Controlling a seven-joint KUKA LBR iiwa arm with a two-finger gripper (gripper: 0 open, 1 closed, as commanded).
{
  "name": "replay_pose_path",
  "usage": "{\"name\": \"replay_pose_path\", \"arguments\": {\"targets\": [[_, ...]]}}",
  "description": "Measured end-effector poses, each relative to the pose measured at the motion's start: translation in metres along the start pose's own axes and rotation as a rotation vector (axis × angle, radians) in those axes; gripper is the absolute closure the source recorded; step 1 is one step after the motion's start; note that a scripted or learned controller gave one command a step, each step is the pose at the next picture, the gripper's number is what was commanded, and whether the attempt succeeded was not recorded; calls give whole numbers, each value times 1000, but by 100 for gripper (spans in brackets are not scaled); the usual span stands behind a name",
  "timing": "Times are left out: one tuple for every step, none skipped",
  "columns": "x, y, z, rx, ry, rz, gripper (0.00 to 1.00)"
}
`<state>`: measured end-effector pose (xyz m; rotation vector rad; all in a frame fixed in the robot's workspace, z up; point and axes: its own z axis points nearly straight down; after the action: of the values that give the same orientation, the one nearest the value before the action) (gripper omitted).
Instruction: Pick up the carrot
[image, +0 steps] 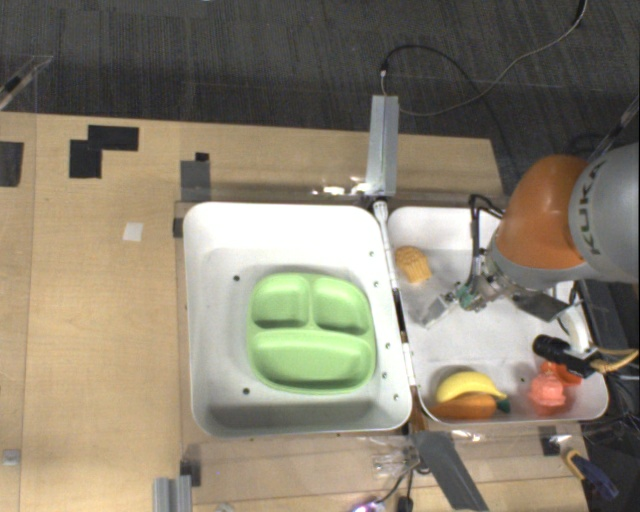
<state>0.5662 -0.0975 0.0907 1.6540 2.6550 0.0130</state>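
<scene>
Wooden bench (90, 330) under dark carpet, two white bins side by side, when you looked down on it. Your gripper (447, 299) hung low in the right bin (455, 345), near its middle; the fingertips were small and blurred against the white floor, so I could not tell how far apart they stood, and nothing showed between them. Just up and left of the tips lay a tan, bumpy food piece (413, 265), apart from them. Behind the gripper rose the grey arm with its orange band (542, 215), entering from the right.

The carrot (470, 406) lay along the near wall of the right bin, orange with a green stub at its right end, well apart from the gripper. A yellow banana (467, 384) rested touching its top edge. A pink-red toy (549, 389) sat in the bin's near right corner.

The left bin (215, 250) held a green divided plate (311, 330) with three compartments.
</scene>
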Motion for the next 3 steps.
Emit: {"name": "replay_pose_path", "arguments": {"targets": [[-37,2,0,1,-1,-196,0],[12,-36,-2,-3,-4,-607,0],[14,-6,0,2,1,-53,0]]}}
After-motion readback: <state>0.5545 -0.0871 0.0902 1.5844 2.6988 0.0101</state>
